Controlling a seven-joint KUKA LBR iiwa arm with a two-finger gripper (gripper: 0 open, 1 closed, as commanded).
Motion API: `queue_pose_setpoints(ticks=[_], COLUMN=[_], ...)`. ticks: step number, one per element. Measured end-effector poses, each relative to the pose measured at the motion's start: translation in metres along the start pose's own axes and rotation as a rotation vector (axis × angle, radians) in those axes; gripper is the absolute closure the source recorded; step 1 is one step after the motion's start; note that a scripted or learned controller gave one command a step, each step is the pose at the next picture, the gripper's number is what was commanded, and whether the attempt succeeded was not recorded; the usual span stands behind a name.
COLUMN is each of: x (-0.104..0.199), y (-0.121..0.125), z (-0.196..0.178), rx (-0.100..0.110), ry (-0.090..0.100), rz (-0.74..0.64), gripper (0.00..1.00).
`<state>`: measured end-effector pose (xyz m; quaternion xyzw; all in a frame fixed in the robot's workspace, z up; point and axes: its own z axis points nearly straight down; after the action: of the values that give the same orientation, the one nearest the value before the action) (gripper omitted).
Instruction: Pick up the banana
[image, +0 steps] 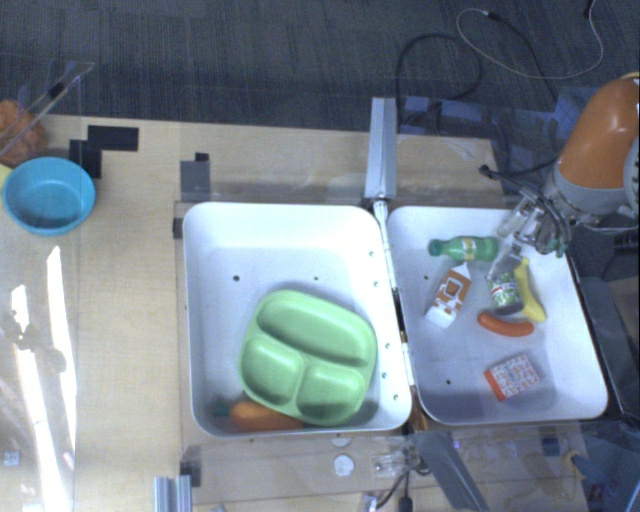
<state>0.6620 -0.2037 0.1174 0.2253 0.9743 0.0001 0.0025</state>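
Note:
The banana (530, 298) is a small yellow piece lying in the right bin (560, 400), near its right wall, pressed against a small green-labelled can (505, 293). The gripper (514, 258) hangs at the end of the grey arm with the orange band (600, 135), which comes in from the upper right. It hovers just above and slightly left of the banana, over the top of the can. Nothing shows as held.
Around the banana in the right bin lie a green bottle (463, 247), a white and orange bottle (450, 295), a red sausage (505, 324) and a red box (513, 377). The left bin (220, 260) holds a green divided plate (308, 355) and a carrot (262, 417). A blue bowl (48, 194) sits far left.

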Motion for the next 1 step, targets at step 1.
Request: queue_pose_setpoints(ticks=[1], x=[-0.0033], y=[0.0028], z=[-0.0157], rx=[-0.006], ry=[-0.014], rz=[0.000], gripper=[1.00])
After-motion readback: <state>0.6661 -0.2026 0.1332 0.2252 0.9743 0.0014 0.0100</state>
